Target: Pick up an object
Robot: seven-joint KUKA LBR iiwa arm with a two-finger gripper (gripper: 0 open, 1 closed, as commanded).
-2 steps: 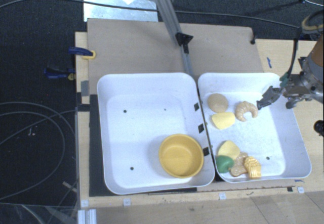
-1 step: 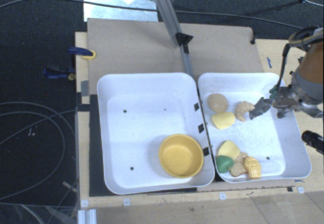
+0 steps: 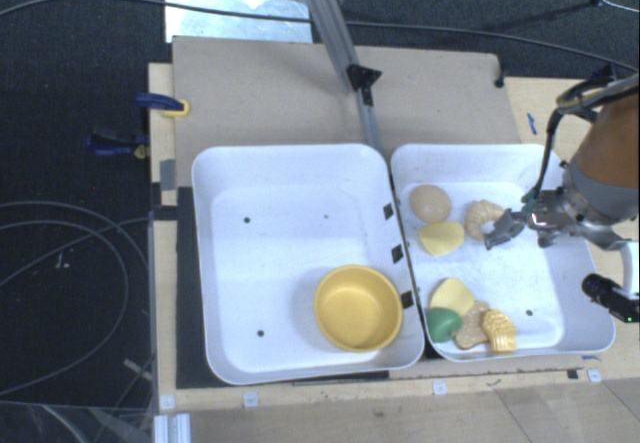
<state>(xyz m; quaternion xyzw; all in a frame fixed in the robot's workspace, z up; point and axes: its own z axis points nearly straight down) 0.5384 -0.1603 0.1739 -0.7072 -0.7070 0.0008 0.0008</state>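
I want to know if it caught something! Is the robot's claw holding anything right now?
Gripper: cannot be told; it is over the right bin, beside a tan piece.

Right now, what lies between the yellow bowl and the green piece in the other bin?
In the camera view, just the bins' adjoining white walls with black clips separate the yellow bowl from the green piece.

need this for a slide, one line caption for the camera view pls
KUKA arm's gripper hovers in the right bin beside a tan curled toy; a yellow bowl sits in the left bin.

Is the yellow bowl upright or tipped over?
Upright: the yellow bowl sits in the left bin, its round opening facing up.
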